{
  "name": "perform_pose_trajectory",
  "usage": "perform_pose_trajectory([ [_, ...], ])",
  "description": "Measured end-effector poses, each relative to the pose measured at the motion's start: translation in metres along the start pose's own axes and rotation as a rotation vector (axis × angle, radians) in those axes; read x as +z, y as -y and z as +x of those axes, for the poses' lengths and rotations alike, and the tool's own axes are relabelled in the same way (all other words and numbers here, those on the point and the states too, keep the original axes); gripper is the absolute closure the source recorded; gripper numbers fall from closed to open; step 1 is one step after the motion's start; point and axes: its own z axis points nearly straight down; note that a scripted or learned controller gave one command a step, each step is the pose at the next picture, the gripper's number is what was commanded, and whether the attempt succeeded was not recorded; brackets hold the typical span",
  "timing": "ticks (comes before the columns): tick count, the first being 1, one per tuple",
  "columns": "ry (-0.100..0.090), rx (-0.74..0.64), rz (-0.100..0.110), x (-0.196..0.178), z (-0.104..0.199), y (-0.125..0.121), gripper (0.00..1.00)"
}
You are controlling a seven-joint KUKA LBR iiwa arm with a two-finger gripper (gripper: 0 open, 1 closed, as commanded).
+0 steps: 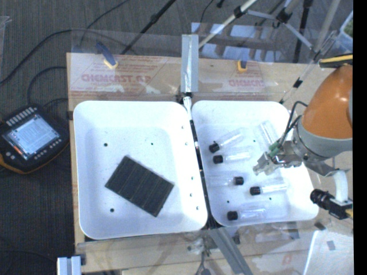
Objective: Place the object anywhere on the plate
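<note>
Dark ribbed rectangular plate (pixel 139 185) lies flat, skewed, in the left shallow white bin (pixel 92 119). Right shallow white bin (pixel 298 208) holds several clear plastic tubes with black caps (pixel 229 140), scattered, mostly lying on their sides. Gripper (pixel 265 164) hangs over that bin's right-centre, above the tubes; jaw state: cannot tell, nothing visibly held. Judgement: tubes look light, stiff, smooth, prone to roll and slip. Best pinched across the barrel mid-length, jaws square to the tube's axis.
</note>
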Motion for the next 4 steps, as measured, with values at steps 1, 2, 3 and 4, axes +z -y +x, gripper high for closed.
perform_pose_trajectory([
  [1,0.002,0.138,0.001,-0.030,0.110,-0.023,1.00],
  [2,0.002,0.024,0.003,0.028,0.190,-0.085,1.00],
  [3,0.004,-0.154,0.002,0.006,0.263,-0.086,1.00],
  [4,0.006,-0.377,0.001,0.064,0.299,-0.189,1.00],
])
